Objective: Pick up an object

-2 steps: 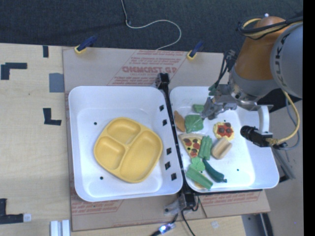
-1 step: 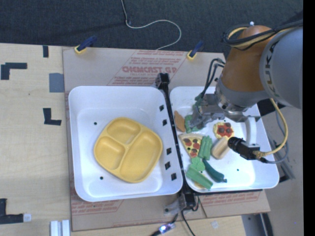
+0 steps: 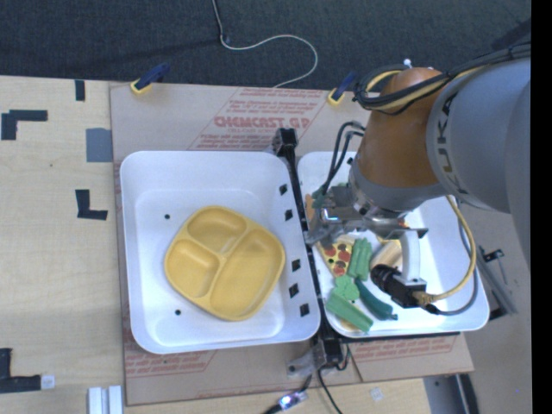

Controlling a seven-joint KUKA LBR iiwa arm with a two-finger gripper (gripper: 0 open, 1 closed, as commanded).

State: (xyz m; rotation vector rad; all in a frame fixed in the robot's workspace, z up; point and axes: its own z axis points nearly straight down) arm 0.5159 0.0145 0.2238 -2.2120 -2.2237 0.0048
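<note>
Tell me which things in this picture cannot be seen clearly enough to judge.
- Tool, camera view: the arm's wrist covers it, so its state is unclear.
- Right bin: the arm hides much of its floor.
- Green pieces and the pizza-like toy: they overlap, so the count and shapes are unclear.
- Yellow plate in the left bin: fully visible.

The yellow plate (image 3: pixel 225 262) looked like smooth, slightly glossy plastic, as did the white bins (image 3: pixel 142 188). The brown board (image 3: pixel 250 128) beneath looked matt, like cardboard.
</note>
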